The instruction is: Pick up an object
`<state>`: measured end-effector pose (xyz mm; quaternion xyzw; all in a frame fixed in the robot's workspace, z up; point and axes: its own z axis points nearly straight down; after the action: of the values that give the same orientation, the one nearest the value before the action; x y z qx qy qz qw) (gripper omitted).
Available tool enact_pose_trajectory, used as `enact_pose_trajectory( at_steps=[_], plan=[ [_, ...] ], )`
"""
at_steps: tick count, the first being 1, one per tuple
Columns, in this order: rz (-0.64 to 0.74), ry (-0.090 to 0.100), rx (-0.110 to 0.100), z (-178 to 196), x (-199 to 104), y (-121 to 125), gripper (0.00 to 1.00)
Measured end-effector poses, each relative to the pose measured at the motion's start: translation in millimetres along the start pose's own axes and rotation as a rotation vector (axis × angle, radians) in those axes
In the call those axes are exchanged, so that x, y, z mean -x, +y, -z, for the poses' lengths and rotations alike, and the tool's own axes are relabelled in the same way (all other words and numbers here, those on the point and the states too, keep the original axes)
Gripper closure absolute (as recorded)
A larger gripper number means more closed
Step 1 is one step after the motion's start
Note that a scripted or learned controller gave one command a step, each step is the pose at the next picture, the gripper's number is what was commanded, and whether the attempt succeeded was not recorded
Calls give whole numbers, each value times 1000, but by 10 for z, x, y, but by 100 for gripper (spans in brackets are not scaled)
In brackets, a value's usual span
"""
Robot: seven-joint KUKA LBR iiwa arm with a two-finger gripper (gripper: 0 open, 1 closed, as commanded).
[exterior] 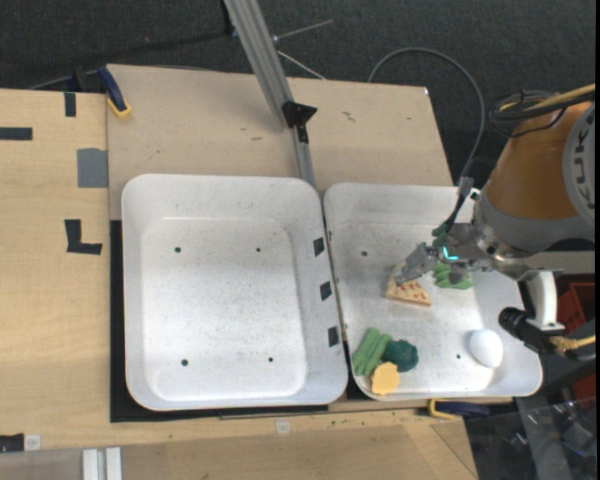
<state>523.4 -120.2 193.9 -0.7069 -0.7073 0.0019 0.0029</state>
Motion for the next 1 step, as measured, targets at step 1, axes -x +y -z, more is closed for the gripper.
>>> enact_pose_trajectory(
  at_steps=[1],
  plan=[
    [1,-1,5,23,1,10,0]
  ],
)
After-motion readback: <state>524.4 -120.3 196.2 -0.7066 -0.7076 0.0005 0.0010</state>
